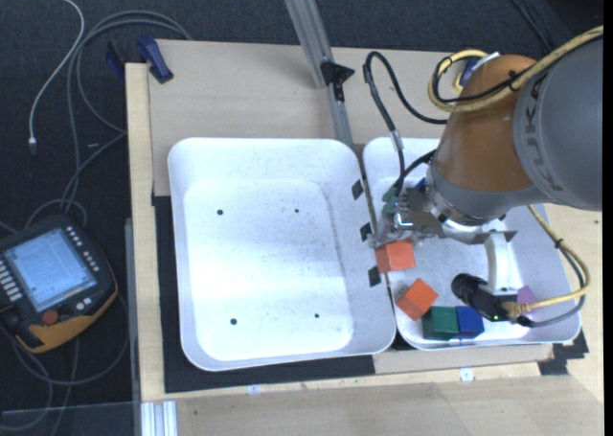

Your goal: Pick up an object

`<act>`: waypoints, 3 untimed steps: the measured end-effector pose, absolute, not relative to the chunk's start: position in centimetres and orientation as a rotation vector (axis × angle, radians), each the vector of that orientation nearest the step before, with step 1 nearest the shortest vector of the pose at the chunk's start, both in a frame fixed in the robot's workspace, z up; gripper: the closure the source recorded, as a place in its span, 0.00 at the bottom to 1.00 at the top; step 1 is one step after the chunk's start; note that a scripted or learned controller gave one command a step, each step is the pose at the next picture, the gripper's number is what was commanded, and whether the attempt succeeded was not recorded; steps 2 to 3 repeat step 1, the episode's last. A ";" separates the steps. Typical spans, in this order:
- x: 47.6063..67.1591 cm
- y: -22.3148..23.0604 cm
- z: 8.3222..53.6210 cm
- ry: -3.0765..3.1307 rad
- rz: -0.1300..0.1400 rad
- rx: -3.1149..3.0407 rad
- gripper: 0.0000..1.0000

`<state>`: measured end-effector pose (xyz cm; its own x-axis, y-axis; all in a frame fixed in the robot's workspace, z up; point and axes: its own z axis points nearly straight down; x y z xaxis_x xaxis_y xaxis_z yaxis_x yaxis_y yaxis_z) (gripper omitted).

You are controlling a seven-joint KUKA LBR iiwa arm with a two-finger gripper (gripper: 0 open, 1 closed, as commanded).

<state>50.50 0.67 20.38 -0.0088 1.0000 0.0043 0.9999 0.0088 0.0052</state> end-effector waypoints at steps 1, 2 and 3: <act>55.2 4.9 19.9 2.228 0.006 2.214 1.00; 55.2 4.9 19.9 2.228 0.006 2.214 1.00; 55.2 4.9 19.9 2.228 0.006 2.214 1.00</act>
